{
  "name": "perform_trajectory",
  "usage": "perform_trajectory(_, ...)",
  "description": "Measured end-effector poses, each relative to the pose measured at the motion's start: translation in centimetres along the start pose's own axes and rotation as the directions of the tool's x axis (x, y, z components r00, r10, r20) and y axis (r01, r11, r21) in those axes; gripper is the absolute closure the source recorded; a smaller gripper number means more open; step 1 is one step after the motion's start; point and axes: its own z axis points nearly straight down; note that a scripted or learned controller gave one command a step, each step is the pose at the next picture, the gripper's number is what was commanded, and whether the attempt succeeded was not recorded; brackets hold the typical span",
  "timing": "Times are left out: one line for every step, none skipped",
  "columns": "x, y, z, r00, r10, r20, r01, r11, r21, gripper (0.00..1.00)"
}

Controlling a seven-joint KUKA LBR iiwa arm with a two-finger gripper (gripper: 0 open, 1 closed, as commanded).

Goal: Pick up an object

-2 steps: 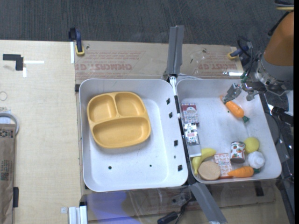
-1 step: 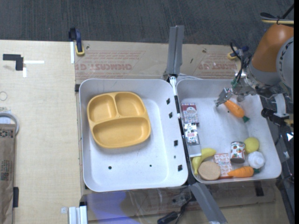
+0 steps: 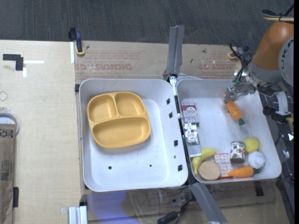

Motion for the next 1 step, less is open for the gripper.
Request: perform_trajectory(-0.77, -1.99, -6.45, 0.995, 0.097, -0.001, -0.097, 0.995, 0.002, 1.0)
